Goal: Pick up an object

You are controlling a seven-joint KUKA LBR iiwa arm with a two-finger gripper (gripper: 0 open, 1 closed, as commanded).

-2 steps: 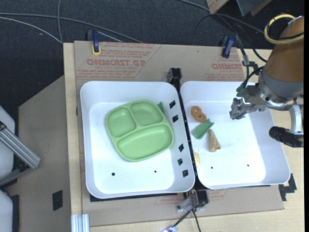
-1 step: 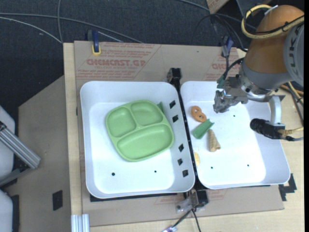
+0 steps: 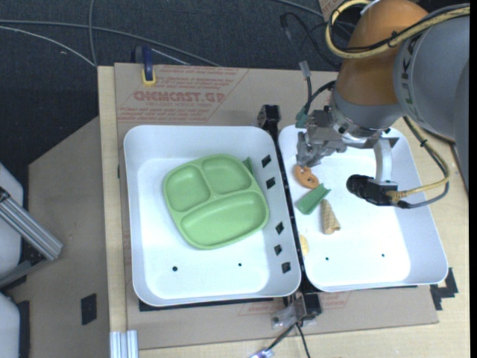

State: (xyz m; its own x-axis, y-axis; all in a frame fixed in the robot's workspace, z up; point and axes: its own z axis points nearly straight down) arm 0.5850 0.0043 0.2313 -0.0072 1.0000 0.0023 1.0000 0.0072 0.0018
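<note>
Camera view: an orange ring-shaped toy [image 3: 304,176] lies at the left edge of the right bin [image 3: 387,263], just under the gripper [image 3: 308,157]; whether the jaws are parted or closed cannot be made out. A green block [image 3: 312,199] and a tan cone [image 3: 329,218] lie nearby. A green divided plate [image 3: 216,200] sits in the left bin [image 3: 149,252].

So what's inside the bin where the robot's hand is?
The right bin holds an orange ring-shaped piece, a green block and a tan cone. The gripper and arm cover the bin's far part.

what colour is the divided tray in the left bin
Light green, plain; the divided tray shows clearly in the camera view.
</note>
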